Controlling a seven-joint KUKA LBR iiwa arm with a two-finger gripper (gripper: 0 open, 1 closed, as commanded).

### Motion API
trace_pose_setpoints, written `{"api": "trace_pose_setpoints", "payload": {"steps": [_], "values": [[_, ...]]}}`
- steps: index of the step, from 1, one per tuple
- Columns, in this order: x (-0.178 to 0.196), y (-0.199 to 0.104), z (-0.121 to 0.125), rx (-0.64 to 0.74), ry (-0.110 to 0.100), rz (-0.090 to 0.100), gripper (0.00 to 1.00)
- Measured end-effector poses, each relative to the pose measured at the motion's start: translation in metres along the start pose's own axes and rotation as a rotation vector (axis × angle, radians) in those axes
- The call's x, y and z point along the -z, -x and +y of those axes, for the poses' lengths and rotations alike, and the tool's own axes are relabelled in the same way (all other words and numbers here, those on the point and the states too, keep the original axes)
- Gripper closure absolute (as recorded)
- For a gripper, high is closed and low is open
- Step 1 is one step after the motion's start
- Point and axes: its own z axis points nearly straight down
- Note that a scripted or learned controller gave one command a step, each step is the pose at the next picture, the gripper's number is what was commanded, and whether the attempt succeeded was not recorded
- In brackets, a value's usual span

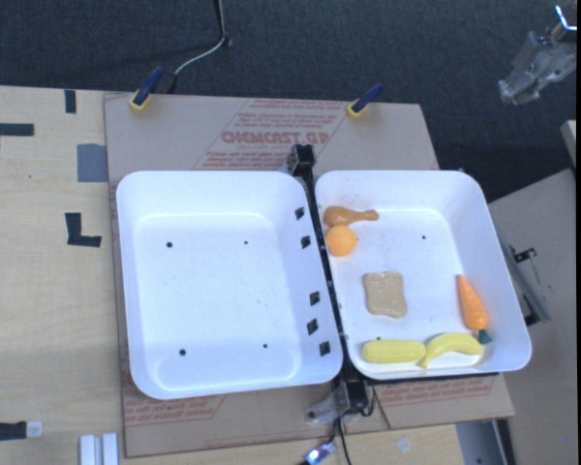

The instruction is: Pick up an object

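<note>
The right bin (465,201) holds several toy foods. A brown drumstick (349,216) and an orange ball (341,242) lie at its left wall. A tan bread slice (384,294) sits in the middle and an orange carrot (472,303) by the right wall. Along the front wall lie a yellow corn cob (392,352) and a banana (452,349). My gripper (535,68) hangs high at the top right, beyond the bin's far right corner and well away from every object, blurred and small.
The left bin (136,260) adjoins the right one along a black-clipped seam (315,260). Both rest on a cardboard sheet (271,134) held by blue-and-yellow clamps (147,87). A cable (213,27) runs over the dark floor behind.
</note>
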Motion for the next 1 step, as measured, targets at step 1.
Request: {"api": "trace_pose_setpoints", "payload": {"steps": [1], "values": [[-0.0012,0.0591,0.0184,-0.010,0.000,-0.004,1.00]]}}
